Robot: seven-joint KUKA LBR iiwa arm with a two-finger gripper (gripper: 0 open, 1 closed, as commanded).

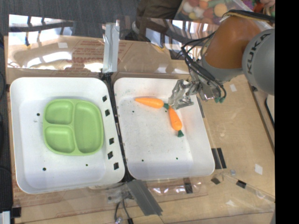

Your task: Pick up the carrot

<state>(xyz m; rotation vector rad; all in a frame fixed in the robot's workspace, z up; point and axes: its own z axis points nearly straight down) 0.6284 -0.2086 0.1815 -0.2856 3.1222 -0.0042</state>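
Observation:
Two orange carrots lie in the right bin point(154, 164). One carrot point(149, 102) lies level near the bin's back middle, its green end pointing right. The other carrot point(175, 120) slants down to the right, green end at the bottom. My gripper point(179, 98) hangs over the bin's back right part, its metal fingers just above the spot where the two carrots nearly meet. Nothing shows between the fingers.
The left bin point(28, 171) holds a green divided plate point(74, 126) with three compartments. A black divider with clips runs between the bins. The arm and its cables come in from the upper right over the bench.

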